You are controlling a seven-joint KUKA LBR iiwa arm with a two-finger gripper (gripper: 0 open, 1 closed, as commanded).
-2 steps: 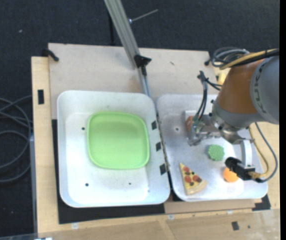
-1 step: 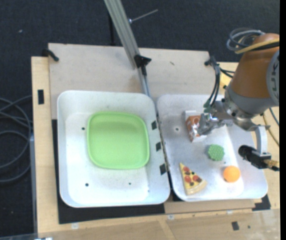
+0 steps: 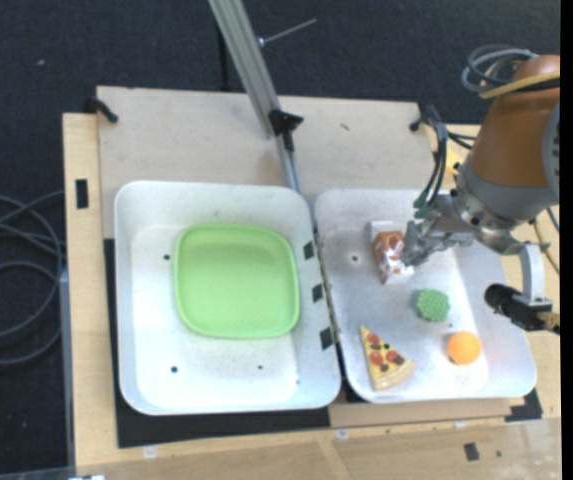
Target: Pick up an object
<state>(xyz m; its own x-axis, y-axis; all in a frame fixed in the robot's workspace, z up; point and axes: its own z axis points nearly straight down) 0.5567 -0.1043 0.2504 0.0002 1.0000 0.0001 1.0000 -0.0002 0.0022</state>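
A pale wooden bench (image 3: 196, 133) stands on dark carpet and carries two shallow white bins side by side. The left bin (image 3: 141, 268) holds a light green square plate (image 3: 236, 280). The right bin (image 3: 496, 368) holds a red and white carton (image 3: 385, 250), a green textured ball (image 3: 432, 305), an orange ball (image 3: 463, 348) and a toy pizza slice (image 3: 384, 357). The gripper (image 3: 411, 251) sits low against the carton's right side; whether it grasps anything cannot be told.
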